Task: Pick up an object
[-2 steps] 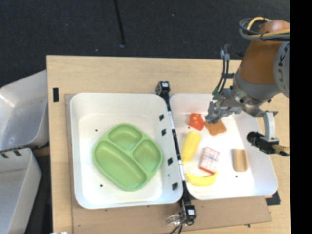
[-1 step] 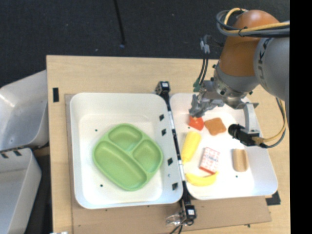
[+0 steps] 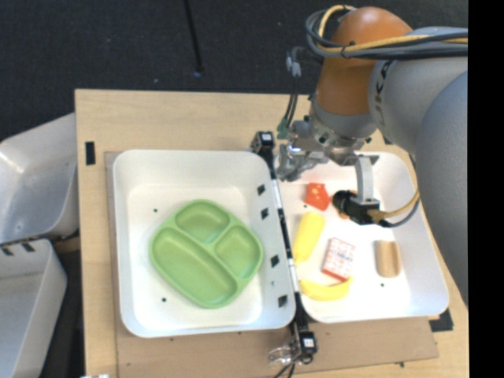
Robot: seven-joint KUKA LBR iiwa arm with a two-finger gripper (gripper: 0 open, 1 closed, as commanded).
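My gripper hangs under the orange wrist band at the far left corner of the right bin, close to the wall between the two bins. A small red-orange block lies just right of and below it, apart from it. Further toward the front are a yellow oblong piece, a red-and-white box, a yellow banana and a tan cylinder. I see nothing held in the gripper.
In the left bin lies a green divided plate. A black fitting with a cable hangs from the arm over the right bin, beside the red-orange block. The bulky grey arm covers the right bin's far right side.
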